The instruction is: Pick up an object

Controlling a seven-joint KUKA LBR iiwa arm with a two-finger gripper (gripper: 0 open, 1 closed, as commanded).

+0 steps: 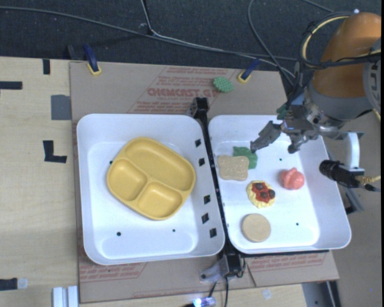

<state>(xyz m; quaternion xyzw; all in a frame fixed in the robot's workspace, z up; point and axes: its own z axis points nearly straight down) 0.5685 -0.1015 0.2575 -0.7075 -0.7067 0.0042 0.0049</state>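
My gripper hangs open over the far part of the right bin, its two dark fingers spread with nothing between them. Just left of and below the left finger lies a green toy piece, partly overlapped by a beige bread slice. Nearer the front lie a small yellow pizza with red topping, a pink-red lump and a round tan cookie.
The left bin holds a yellow three-part plate. A green toy lies on the cardboard behind the bins. Black clips run along the divider between the bins. Cables cross the dark floor at the back.
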